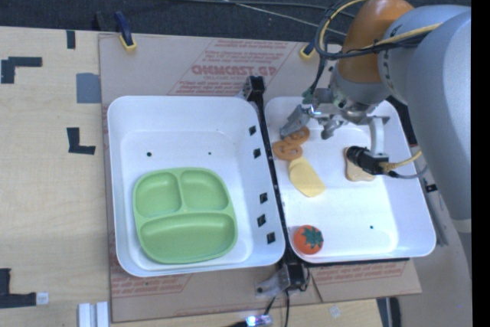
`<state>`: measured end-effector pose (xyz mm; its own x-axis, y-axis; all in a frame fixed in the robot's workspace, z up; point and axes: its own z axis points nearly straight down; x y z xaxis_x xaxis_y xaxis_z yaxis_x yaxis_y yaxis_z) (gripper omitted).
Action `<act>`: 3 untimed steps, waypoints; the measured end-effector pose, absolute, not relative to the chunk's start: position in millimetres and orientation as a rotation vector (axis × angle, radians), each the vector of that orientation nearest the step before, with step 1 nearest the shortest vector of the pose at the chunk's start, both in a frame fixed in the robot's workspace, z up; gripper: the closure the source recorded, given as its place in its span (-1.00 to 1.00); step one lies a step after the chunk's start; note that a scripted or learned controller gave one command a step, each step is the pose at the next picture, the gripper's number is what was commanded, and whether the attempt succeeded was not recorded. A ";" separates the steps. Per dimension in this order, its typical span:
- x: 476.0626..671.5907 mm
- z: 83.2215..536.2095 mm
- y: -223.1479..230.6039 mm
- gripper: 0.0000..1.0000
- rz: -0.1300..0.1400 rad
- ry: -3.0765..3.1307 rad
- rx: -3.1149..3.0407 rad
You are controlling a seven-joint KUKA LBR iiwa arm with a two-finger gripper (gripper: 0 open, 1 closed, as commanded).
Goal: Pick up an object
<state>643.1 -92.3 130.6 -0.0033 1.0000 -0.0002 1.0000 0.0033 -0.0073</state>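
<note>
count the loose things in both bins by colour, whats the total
green: 1, the divided plate in the left bin
orange-brown: 1, the round piece near the gripper
yellow: 1, the block
red: 1, the tomato-like thing
tan: 1, the piece in the right bin
total: 5

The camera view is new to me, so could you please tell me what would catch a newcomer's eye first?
Most striking is the grey arm with its orange band, reaching in from the right over the right bin, its gripper low above an orange-brown piece near the divider. A pale yellow piece lies just below, and a red tomato-like toy sits near the front rim. The left bin holds a green divided plate.
</note>
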 end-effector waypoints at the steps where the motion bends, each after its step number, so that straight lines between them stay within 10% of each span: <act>1: 642.6 81.3 -91.3 -1.00 0.005 -2.223 -2.218; 2: 644.0 93.9 -91.3 1.00 0.002 -2.227 -2.219; 3: 647.7 154.9 -95.9 1.00 -0.003 -2.225 -2.222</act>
